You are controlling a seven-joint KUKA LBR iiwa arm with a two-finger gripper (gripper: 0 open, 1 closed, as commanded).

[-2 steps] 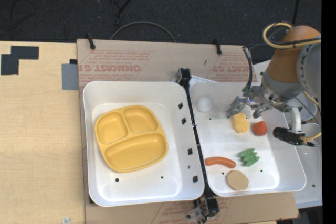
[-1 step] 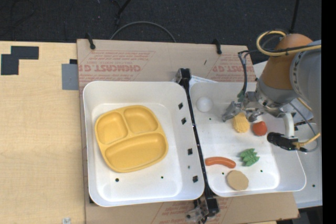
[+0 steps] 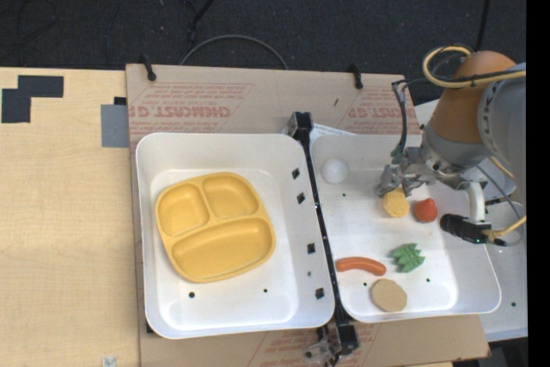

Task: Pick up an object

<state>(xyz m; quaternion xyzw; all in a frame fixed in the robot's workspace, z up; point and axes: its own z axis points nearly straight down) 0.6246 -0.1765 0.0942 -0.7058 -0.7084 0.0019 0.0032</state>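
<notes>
My gripper (image 3: 398,184) hangs low in the upper middle of the right bin (image 3: 481,292). Its tip is directly over the top edge of a small yellow food piece (image 3: 395,204) and hides that edge. A red tomato-like piece (image 3: 424,210) lies just right of the yellow one. Closer to the front are a green leafy piece (image 3: 407,256), an orange-red sausage (image 3: 360,266) and a tan round piece (image 3: 388,296). A white ball (image 3: 334,171) rests at the bin's upper left.
The left bin (image 3: 163,305) holds a yellow divided plate (image 3: 215,223). A black divider (image 3: 314,219) runs between the bins. The arm's grey and orange wrist (image 3: 468,112) and its cables loom over the right bin's far right corner.
</notes>
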